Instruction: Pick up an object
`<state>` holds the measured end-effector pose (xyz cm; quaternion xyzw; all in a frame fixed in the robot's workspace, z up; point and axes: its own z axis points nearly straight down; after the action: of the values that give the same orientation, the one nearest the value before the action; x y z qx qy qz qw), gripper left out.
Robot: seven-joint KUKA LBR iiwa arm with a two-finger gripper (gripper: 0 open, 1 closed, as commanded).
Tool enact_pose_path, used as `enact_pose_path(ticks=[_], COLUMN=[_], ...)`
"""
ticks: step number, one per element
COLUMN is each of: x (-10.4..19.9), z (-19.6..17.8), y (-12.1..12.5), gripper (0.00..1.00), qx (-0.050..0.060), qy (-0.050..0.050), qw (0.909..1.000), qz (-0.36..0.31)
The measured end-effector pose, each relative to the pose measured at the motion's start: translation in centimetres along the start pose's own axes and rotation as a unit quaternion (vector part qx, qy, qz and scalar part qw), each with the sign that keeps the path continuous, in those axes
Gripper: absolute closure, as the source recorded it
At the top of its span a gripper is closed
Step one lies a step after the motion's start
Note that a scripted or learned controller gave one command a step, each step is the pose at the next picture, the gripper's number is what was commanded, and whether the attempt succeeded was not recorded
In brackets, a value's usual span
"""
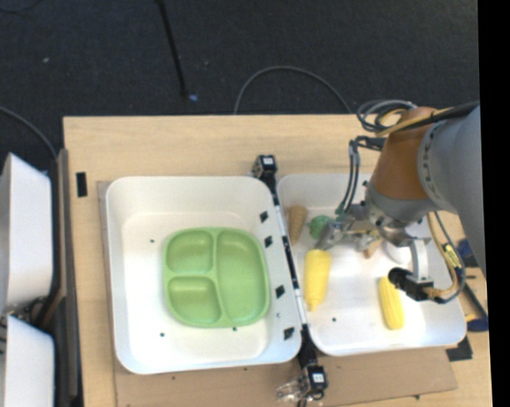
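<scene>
1. Right-hand shallow white plastic bin. Holds items 2, 3, 6 and 7.
2. Short yellow plastic corn cob, near the front right of that bin, lying end-on, apart from everything else.
3. Longer yellow plastic corn cob, close beside the divider wall between the 2 bins. Its far tip points towards the gripper.
4. Left-hand shallow white plastic bin, with 1 item in it.
5. Pale green plastic plate with 3 compartments, flat in the middle of the left bin, well apart from the arm.
6. Two-finger gripper on the grey arm with the orange band, low over the back half of the right bin. Open or closed: cannot tell, as the wrist hides it from here. Nothing is seen held.
7. Small green lumpy toy piece, just beside the gripper on the divider side. Likeliest target, by my reckoning.
8. Tan cone-shaped toy piece, furthest back, against the divider wall, just beside item 7.

Risks, as judged:
- Item 7 is small and rounded, so an off-centre close could squeeze it out sideways.
- Items 7, 8 and the tip of 3 sit crowded by the wall, so a descent could nudge a neighbour or catch 2 things.
- The wall leaves little room on that side.
</scene>
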<state>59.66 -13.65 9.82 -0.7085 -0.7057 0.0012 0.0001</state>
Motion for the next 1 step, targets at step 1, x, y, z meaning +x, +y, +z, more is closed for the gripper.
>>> enact_pose_path(ticks=[1], x=[-0.08], z=[-1.43], y=[0.17], gripper=[1.00], qx=[-0.003], qy=[0.000], qw=[1.0000], qz=[0.002])
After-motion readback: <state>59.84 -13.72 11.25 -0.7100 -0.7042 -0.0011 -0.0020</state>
